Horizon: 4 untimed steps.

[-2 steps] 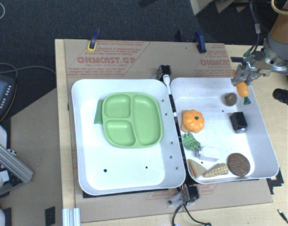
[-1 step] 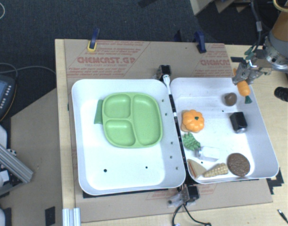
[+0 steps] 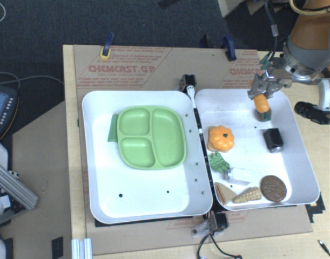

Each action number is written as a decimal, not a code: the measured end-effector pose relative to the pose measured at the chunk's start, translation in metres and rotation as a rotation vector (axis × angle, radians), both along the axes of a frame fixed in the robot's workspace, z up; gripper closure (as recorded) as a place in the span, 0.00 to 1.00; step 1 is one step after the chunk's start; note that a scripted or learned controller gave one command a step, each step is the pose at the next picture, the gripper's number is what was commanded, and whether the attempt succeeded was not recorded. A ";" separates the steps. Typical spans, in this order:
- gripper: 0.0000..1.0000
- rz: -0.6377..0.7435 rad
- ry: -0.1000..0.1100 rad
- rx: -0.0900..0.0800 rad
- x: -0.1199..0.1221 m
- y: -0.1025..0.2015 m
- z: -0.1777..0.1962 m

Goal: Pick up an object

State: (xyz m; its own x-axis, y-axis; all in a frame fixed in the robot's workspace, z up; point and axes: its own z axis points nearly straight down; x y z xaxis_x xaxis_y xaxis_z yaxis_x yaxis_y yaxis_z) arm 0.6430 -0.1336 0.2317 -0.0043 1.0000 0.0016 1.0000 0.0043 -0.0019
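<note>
Down at the lower right you've got a cookie (image 3: 274, 188) and a cone (image 3: 247, 196), both light and stiff. Higher up, the pumpkin (image 3: 221, 138) looks slick and round. Top right, the gripper (image 3: 262, 93) has its fingers pinched on a small orange piece (image 3: 262, 104), hanging just under the tips. Probably light, so grab mid-body.

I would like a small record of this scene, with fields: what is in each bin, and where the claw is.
left bin: white shallow bin holding a green plastic divided plate
right bin: white shallow bin holding an orange toy pumpkin, a black block, a green leafy toy, a brown round cookie, a tan cone-shaped piece
claw: claw above the right bin's far edge, an orange object directly below it
grasp: cannot tell
</note>
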 end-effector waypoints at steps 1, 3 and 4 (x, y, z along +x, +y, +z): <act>1.00 0.000 0.001 0.000 -0.007 0.055 -0.009; 1.00 -0.003 0.001 -0.001 0.005 0.110 -0.017; 1.00 -0.003 -0.006 -0.002 0.004 0.114 0.005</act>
